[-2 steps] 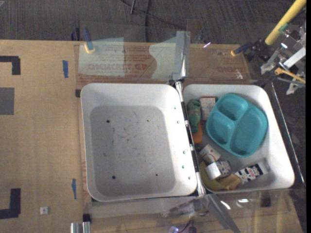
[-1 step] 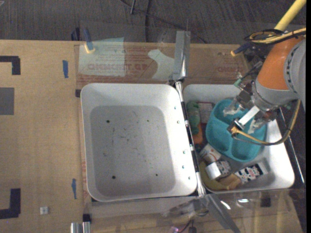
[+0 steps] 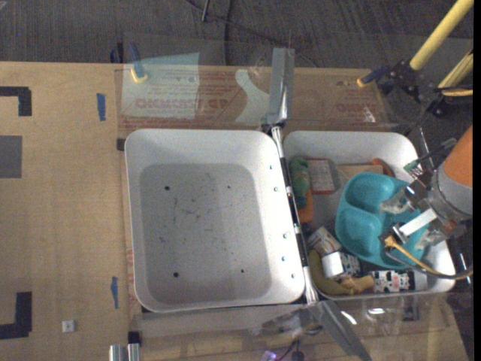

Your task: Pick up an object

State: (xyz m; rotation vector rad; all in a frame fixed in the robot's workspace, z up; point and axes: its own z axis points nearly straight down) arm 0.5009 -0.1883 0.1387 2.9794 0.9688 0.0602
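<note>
The right bin [image 3: 353,140] holds a pile of objects. The biggest is a teal, heart-shaped dish [image 3: 363,218] lying in the middle of the bin. My gripper [image 3: 406,218] comes in from the right and sits low over the dish's right side, partly covering it. A yellow cable [image 3: 409,253] loops beneath the gripper. Nothing shows as held.
A green and orange bottle [image 3: 301,183] and a flat packet [image 3: 323,175] lie at the right bin's far left. A yellow banana-like piece [image 3: 328,280], a small white cylinder [image 3: 331,264] and a black-and-white tube [image 3: 394,280] crowd the near edge. The left bin [image 3: 143,149] stands beside it.
</note>
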